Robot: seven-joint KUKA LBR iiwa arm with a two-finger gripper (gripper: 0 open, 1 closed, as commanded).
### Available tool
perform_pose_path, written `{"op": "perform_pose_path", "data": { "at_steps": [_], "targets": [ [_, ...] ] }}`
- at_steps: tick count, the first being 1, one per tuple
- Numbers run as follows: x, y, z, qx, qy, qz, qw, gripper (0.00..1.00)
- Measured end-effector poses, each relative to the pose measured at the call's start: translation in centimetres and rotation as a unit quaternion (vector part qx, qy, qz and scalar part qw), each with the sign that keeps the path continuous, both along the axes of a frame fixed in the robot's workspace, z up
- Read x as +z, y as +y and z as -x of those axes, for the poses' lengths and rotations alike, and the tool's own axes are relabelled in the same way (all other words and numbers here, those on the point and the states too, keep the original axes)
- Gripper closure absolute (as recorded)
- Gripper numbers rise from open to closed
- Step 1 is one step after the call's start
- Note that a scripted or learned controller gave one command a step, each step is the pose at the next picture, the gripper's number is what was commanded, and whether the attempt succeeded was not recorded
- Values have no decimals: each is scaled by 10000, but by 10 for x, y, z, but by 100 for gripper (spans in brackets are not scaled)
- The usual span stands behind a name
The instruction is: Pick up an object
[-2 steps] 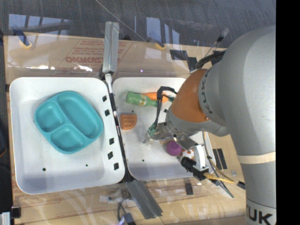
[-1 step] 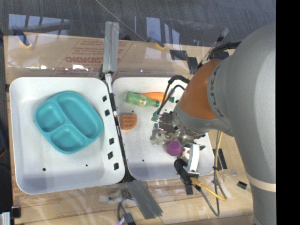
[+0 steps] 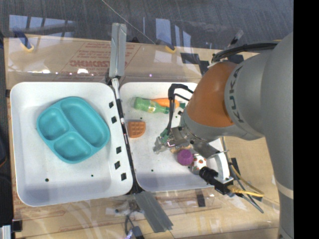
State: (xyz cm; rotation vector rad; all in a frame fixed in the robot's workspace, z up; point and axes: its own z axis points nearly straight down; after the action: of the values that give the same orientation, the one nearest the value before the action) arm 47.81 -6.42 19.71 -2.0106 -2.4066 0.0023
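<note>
The tool (image 3: 163,142), grip state impossible to tell, hangs beside the round purple plastic object (image 3: 185,156) in the right white bin (image 3: 149,176).

You are looking down from one fixed camera above the bench (image 3: 60,218), tilted so the far edge sits at the top of the frame and the near edge at the bottom. It stands far enough back to take in the left bin (image 3: 30,183) and the right bin (image 3: 149,176) together. The arm (image 3: 239,98) enters from your right, close to the lens and large, covering part of the right bin.
</note>
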Motion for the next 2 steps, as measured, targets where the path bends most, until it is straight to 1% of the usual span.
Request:
{"op": "perform_pose_path", "data": {
  "at_steps": [1,2],
  "targets": [
    [-6,69,2,940,-2,-6,9956,100],
    [74,57,-10,-645,-27,14,9979,100]
  ]
}}
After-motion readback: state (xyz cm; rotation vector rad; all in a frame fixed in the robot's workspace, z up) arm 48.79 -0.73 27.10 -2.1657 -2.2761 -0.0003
